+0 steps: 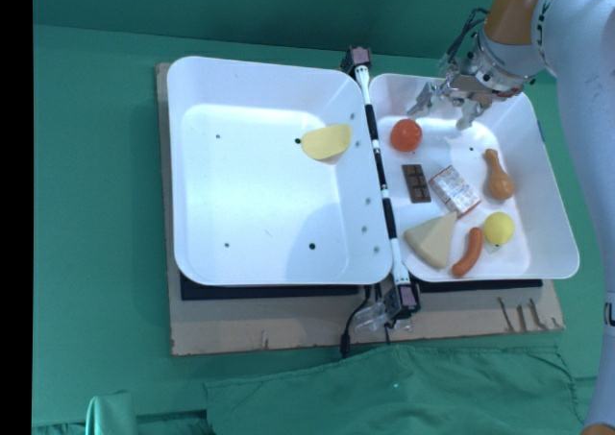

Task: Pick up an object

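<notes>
Over the right bin, at about one o'clock in the camera view, the gripper hangs with its fingers spread apart and nothing between them. Just at its seven o'clock lies a red tomato. Toward five o'clock sit a chocolate bar, small carton, drumstick, cheese wedge, sausage and lemon. A yellow chip rests in the left bin.

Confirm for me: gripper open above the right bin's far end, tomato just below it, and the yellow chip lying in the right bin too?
Not quite. The camera view shows the chip in the left bin, near the divider. The rest holds: the gripper is open above the right bin's far end, with the tomato just below it.
</notes>
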Tool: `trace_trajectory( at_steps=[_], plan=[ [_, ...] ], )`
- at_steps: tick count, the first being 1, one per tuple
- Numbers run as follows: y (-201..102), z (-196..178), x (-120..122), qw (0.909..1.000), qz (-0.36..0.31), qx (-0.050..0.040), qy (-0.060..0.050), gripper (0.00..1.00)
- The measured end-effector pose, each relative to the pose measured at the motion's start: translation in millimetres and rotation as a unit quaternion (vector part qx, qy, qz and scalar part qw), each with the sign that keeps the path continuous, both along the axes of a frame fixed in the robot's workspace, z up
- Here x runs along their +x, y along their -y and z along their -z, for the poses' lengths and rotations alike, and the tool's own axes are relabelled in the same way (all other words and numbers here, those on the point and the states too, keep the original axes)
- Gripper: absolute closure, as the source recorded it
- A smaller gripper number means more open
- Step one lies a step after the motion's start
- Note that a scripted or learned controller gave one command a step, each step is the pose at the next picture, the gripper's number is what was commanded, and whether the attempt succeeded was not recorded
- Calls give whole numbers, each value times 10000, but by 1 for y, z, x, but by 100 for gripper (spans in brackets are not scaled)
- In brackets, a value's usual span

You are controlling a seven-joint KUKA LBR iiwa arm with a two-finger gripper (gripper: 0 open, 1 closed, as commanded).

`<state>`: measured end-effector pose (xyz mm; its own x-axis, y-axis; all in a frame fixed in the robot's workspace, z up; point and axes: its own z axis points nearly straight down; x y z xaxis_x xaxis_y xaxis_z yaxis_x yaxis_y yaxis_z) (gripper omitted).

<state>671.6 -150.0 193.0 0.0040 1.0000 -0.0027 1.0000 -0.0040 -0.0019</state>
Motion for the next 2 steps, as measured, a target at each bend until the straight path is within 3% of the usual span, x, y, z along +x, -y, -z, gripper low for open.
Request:
trace_trajectory(
  at_steps=[1, 2],
  plan=[
    [1, 9, 2, 10000, -7, -7, 35, 0],
    [3, -7, 4, 10000, 4, -29, 90, 100]
  ],
)
